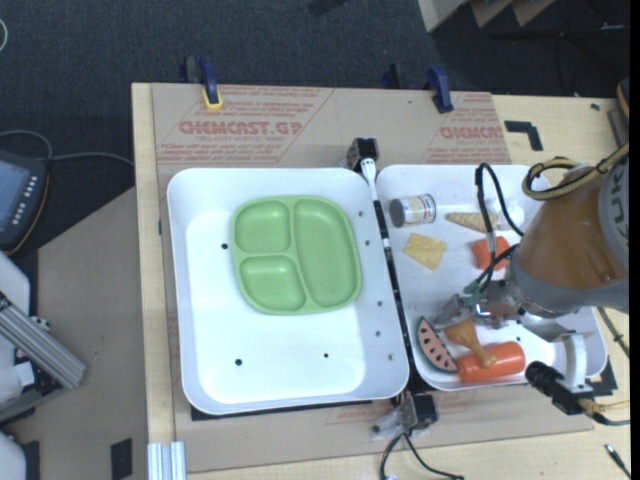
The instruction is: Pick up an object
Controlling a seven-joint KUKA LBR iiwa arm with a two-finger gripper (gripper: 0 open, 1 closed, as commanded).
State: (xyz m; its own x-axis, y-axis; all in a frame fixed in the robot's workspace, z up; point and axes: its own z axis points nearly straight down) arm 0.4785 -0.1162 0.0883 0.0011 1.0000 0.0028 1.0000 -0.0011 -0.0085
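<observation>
The left bin (200,298) holds a green divided plate (297,254), sitting up toward the bin's back half. Right of that plate, past the rim between the bins, the right bin (400,183) is cluttered: a small jar (413,210) lying on its side near the back, a yellow cracker-like piece (424,250) just in front of it, and a watermelon slice (436,345) at the front. The gripper (468,310) hangs right beside the slice, over an orange carrot-like toy (492,361). Can't tell if the fingers are spread or pinching anything.
</observation>
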